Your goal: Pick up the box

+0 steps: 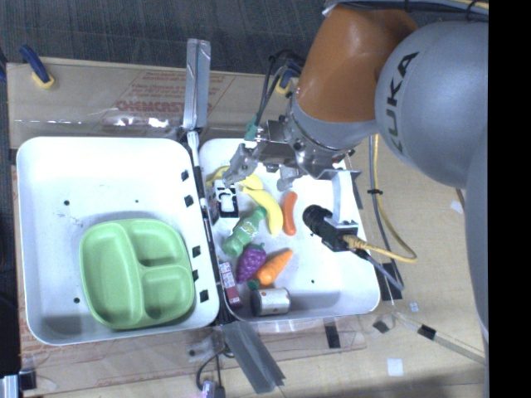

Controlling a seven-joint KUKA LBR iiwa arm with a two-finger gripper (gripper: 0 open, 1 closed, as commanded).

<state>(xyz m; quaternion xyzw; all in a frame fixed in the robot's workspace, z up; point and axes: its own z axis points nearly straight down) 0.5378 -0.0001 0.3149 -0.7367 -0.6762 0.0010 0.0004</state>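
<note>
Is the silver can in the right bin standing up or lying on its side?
On its side. The can lies lengthwise along the right bin's near wall, its round end facing sideways, beside the carrot.

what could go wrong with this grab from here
The right bin is crowded: banana, green bottle, grapes, carrot and can lie close together, so the gripper may nudge or grab the wrong item. What looks like the box sits against the bin's left wall, leaving little room.

arm: bulky rounded grey metal KUKA arm (431,98), dark lettering
band: glossy orange band (348,56) above wrist
cables: yellow and black cables (386,251)
</note>
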